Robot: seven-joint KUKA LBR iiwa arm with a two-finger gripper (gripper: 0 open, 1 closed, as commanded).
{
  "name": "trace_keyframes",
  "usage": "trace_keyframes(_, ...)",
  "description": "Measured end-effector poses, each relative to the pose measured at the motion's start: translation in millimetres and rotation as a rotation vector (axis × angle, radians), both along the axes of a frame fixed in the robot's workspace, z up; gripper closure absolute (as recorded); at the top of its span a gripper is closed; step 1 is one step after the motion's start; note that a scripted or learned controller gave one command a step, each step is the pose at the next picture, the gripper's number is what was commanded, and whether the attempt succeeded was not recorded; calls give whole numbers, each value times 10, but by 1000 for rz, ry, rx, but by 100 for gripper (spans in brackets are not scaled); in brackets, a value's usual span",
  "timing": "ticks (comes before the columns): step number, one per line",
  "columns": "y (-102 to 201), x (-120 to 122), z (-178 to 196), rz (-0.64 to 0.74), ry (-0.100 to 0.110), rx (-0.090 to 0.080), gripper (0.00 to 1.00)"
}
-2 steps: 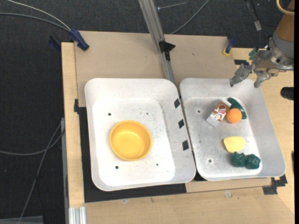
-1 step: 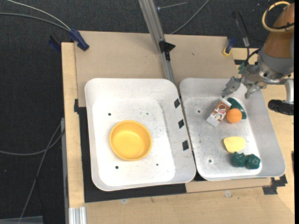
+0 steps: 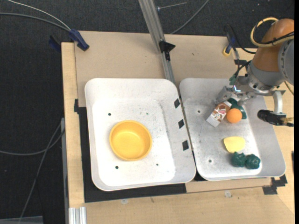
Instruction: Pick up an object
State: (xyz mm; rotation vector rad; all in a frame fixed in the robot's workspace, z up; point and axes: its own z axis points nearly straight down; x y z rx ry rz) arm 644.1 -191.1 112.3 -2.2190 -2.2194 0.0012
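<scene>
orange ball (image 3: 234, 115) just below jaws (image 3: 235, 97), carton (image 3: 218, 114) beside it

A yellow bowl (image 3: 130, 140) sits in the left bin (image 3: 100, 90), while the gripper (image 3: 232, 96) hangs over the right bin (image 3: 201, 125) just above an orange ball (image 3: 234, 115).

The grey arm (image 3: 285, 59) reaches in from the right, its orange band (image 3: 275, 43) sitting above the wrist. The wrist bends down and leftward, and the gripper (image 3: 232, 97) hangs low at its end, the metal fingers (image 3: 226, 95) pointing down-left.
</scene>
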Motion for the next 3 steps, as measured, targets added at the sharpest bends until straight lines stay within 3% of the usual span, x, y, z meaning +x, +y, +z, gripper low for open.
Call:
trace_keyframes(1, 6, 38, -93, 2, -6, 0, 0)
trace_keyframes(2, 7, 15, -27, 1, 1, 1, 100)
trace_keyframes(3, -10, -60, 577, -2, -11, -3, 100)
